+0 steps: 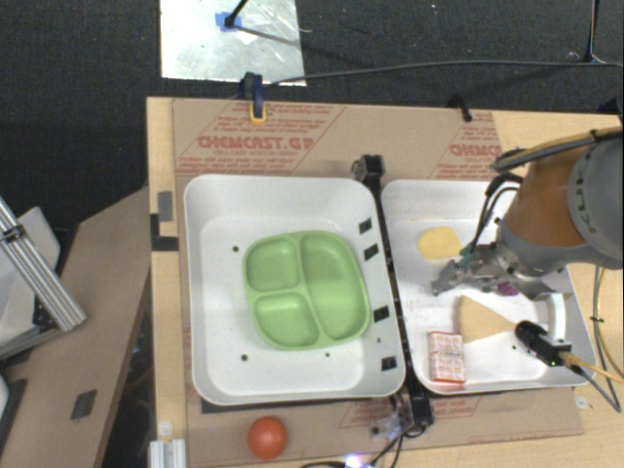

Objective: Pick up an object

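Cardboard covers my bench under two white bins; I've got the hand [456,273] low in the right bin [409,213], grip state I cannot tell, amid a yellow disc [438,243], tan wedge [480,319] and small carton [447,356], presumably seeking a pick.

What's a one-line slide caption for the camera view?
KUKA arm's gripper low in the right bin beside yellow disc, pale wedge and small box; green divided plate in left bin.
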Motion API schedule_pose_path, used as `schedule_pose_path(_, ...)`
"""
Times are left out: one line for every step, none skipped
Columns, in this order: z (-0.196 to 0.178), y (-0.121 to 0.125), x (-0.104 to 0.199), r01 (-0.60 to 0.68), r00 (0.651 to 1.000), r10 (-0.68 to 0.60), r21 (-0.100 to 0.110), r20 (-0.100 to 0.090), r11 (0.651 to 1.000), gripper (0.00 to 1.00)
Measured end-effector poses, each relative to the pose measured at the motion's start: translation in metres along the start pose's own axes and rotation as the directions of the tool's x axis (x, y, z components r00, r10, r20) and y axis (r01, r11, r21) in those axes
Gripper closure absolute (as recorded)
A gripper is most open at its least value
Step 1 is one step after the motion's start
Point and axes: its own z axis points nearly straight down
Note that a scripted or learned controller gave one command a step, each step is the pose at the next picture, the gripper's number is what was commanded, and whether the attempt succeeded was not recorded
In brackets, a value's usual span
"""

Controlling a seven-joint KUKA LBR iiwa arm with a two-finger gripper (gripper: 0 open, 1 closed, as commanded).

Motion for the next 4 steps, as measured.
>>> schedule_pose_path(-0.013, 0.002, -0.001, 0.001, 1.000, -0.001, -0.006, 0.001, 1.000, 1.00)
schedule_pose_path(-0.064, -0.002, -0.010, -0.002, 1.000, 0.002, -0.008, 0.003, 1.000, 1.00)
schedule_pose_path(-0.117, -0.008, -0.003, 0.003, 1.000, -0.003, -0.010, 0.002, 1.000, 1.00)
schedule_pose_path(-0.163, -0.004, 0.002, 0.004, 1.000, -0.004, -0.010, 0.002, 1.000, 1.00)
